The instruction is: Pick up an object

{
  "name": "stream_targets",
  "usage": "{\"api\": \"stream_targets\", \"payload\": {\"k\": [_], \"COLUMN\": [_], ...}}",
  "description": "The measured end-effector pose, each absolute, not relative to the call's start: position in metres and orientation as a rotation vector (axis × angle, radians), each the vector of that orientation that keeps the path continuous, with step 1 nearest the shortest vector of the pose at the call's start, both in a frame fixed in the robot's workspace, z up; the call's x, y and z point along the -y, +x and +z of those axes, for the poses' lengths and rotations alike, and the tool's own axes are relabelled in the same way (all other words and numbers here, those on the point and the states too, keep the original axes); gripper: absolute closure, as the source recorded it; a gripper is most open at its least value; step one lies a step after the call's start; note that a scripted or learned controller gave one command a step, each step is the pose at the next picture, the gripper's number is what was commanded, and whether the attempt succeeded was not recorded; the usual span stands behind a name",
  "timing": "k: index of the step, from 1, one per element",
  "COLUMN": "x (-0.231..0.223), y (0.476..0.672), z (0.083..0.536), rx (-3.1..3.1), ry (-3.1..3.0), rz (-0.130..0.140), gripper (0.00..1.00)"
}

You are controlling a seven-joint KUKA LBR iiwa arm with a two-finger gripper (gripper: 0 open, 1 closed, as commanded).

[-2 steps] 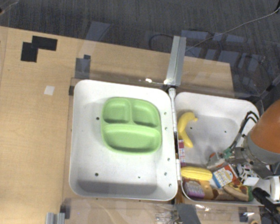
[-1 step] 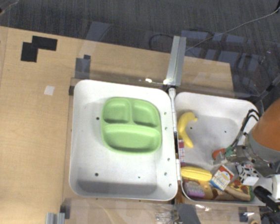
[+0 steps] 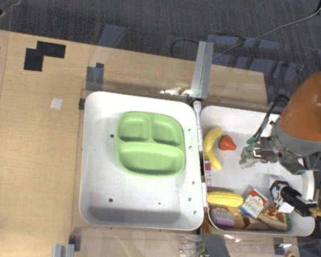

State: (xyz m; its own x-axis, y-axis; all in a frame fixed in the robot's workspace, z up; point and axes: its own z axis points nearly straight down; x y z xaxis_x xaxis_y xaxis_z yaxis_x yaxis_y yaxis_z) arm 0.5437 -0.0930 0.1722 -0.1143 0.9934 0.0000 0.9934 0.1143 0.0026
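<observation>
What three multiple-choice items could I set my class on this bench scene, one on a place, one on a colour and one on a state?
1. Where does the sectioned plate lie?
A. In the left bin
B. In the right bin
C. On the bare bench

2. What colour is that plate?
A. Red
B. Green
C. Blue

3. How does the gripper stand to the banana?
A. Clamped on it
B. Pressing it flat
C. Apart from it, over bare bin floor

Key: 1 A, the plate sits inside the left bin. 2 B, it is light green throughout. 3 C, white floor of the right bin shows between gripper and banana.
</observation>
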Motion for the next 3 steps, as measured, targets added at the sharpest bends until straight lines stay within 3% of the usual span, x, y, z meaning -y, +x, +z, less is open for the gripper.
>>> {"api": "stream_targets", "payload": {"k": [1, 2, 3], "x": [0.093, 0.076, 0.088], "y": [0.544, 0.578, 0.599], "z": [0.172, 0.184, 0.101], "rx": [-2.343, -2.451, -2.383], "ry": [2.09, 1.962, 2.032], "rz": [0.003, 0.003, 0.01], "gripper": [0.0, 0.0, 0.0]}}
